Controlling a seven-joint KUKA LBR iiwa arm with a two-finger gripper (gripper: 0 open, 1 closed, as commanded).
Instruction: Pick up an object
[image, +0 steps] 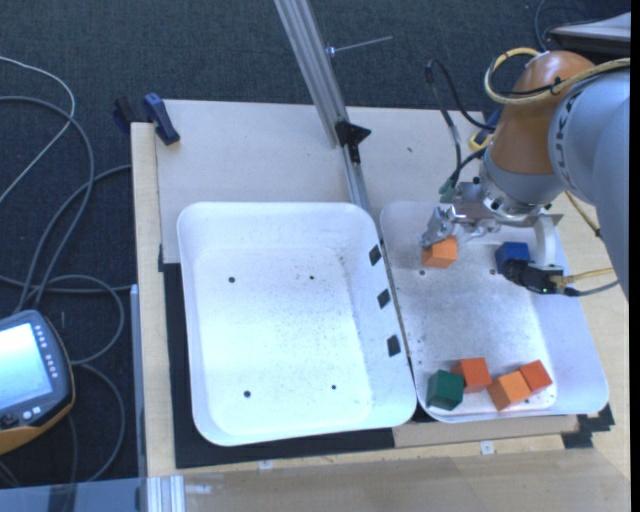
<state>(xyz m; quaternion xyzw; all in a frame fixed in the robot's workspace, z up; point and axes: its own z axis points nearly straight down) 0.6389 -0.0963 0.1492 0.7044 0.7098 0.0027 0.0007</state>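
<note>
Up top, the pincer (441, 238) is clamped on an orange block (440, 252) — tilted, roughly cubic, no clear long axis.

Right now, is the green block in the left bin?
No, the green block sits in the right bin, near its front edge beside orange blocks.

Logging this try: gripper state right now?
Gripper: closed on an orange block, held above the right bin.
</note>
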